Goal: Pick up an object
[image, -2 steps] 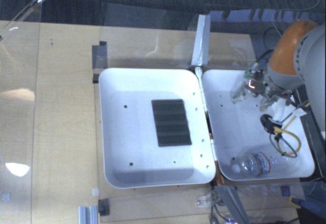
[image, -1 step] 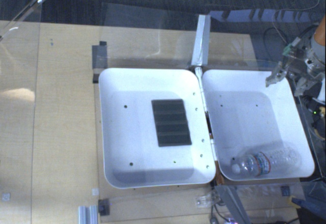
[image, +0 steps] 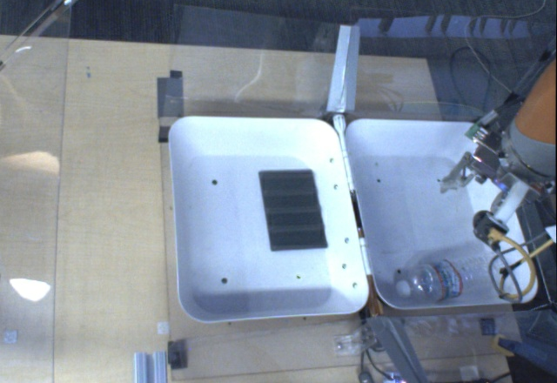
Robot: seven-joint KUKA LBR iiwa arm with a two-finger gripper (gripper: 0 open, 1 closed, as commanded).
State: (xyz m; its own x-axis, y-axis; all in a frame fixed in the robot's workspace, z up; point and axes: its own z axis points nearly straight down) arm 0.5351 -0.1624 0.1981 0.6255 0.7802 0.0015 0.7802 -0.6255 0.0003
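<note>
Pale wooden counter seen from above at a slant, carrying two shallow white bins side by side, with dark carpet beyond its far edge. Clear panels stand around the counter, and a narrow metal strip rises at the far end of the seam between the bins.

Left bin: a flat black ribbed pad lies near its middle, its long side running roughly front to back, apart from every wall.

Right bin: a clear plastic bottle lies on its side along the near wall, its white cap pointing toward the left bin and a blue label round its body.

Arm: grey with an orange band, entering from the right over the right bin's far right part. The tool hangs over the bin floor near the right wall, pointing left; whether it is wide or narrow cannot be told at this size. Nothing is seen between its tips. The bottle lies nearer the camera than the tool, well apart from it and not touching. Yellow and black cables loop beside the wrist at the bin's right edge.
</note>
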